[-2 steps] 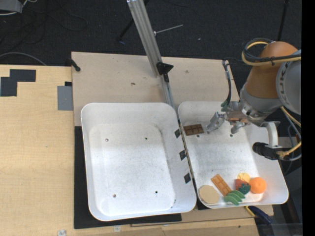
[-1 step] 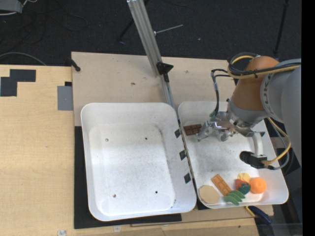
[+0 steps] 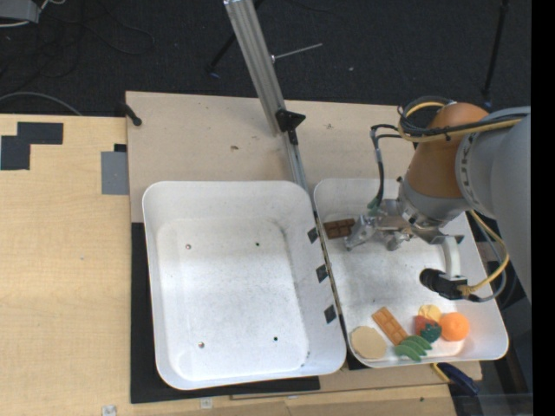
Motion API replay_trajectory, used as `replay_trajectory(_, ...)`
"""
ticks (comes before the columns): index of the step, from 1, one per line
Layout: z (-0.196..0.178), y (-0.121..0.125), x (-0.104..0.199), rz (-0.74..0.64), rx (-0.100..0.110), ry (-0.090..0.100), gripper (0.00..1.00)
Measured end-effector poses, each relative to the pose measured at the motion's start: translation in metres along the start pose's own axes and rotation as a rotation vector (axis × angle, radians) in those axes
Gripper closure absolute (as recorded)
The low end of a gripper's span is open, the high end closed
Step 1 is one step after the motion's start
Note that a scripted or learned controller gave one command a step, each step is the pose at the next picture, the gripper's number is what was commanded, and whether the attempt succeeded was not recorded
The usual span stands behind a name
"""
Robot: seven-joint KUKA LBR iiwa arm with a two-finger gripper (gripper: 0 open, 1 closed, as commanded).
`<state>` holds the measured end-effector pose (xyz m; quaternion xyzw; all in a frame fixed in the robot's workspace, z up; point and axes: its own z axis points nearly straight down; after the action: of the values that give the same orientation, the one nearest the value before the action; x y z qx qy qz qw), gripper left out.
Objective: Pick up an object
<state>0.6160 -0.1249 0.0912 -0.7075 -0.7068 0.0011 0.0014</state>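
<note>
Grey and orange, the robot arm [image 3: 460, 167] reaches in from the right over the right bin [image 3: 364, 280]. Its claw [image 3: 368, 232] is low in the top part of that bin. It sits just beside a small brown block [image 3: 338, 228] near the bin's left wall. The view does not make clear whether they touch, or how the claw is set.

More toys lie in the bin's bottom corner, well apart from the claw: a tan round piece [image 3: 370, 343], an orange-brown bar [image 3: 390, 325], a green thing [image 3: 416, 345], a red piece [image 3: 427, 327], a yellow piece [image 3: 430, 312] and an orange ball [image 3: 453, 326]. The left bin [image 3: 230, 284] sits next to it on the table [image 3: 52, 258].
</note>
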Motion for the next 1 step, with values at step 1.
replay_trajectory(1, -0.0105, -0.0002, -0.0016, 0.005, 0.0, 0.001, 1.0)
